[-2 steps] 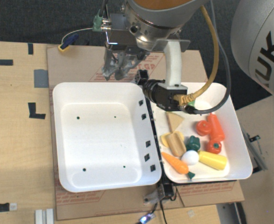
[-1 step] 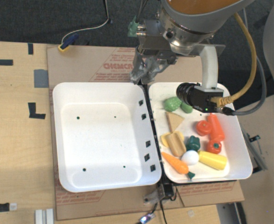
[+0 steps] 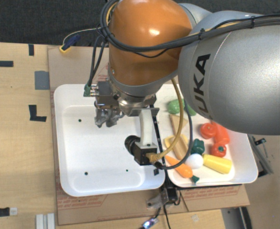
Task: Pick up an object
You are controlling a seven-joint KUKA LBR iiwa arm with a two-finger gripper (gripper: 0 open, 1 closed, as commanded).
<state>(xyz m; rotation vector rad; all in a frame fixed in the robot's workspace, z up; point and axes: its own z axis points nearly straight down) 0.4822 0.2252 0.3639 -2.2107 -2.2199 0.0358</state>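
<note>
Here's the big grey-and-orange arm (image 3: 235,70) leaning in across the tabletop (image 3: 15,142), its bulk covering the seam between the two bins. The gripper (image 3: 106,118) hangs low over the left bin (image 3: 82,147), above bare white floor, and from where I stand I can't tell whether the jaws are apart or together. I'd call this the hunting stage: nothing is picked yet. Everything worth picking lies in the right bin (image 3: 244,175), well apart from the gripper. So the next move, I reckon, calls for a swing across to that side and a clean drop onto one piece. The yellow piece (image 3: 217,164) near the front rim looks the freest. The rest is a crowd: red toy tomatoes (image 3: 209,130) bunched together, a dark green piece (image 3: 197,147) just beside the white egg (image 3: 194,161), and a toy carrot (image 3: 180,168) tucked at the front corner. A light green piece (image 3: 175,107) sits half under the arm. That crowding is the snag, since neighbours could get nudged or grabbed along.
</note>
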